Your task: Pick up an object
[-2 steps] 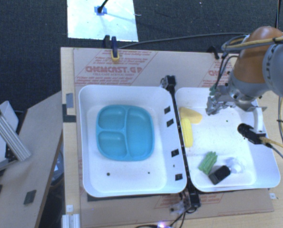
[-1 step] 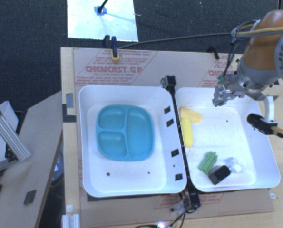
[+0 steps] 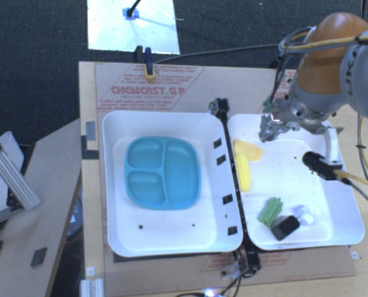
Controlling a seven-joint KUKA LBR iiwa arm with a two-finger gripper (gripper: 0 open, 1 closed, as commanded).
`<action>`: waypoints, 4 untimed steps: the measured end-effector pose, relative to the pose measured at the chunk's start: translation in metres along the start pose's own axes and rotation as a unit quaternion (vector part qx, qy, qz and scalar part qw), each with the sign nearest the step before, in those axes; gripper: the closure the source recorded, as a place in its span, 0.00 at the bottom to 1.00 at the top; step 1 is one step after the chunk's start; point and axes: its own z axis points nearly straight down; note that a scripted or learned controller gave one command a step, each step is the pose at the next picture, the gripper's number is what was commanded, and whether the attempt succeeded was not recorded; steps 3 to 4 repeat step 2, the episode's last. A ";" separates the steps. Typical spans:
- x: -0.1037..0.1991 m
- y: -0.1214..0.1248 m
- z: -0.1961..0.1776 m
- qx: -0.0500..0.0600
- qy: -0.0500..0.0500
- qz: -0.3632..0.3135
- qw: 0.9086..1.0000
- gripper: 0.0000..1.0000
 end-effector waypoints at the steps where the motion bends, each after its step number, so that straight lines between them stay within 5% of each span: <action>1: 0.059 -0.020 -0.004 0.001 0.001 0.000 1.000 1.00; 2: 0.103 -0.040 -0.009 0.001 0.000 0.000 1.000 1.00; 4: 0.103 -0.040 -0.009 0.001 0.000 0.000 1.000 1.00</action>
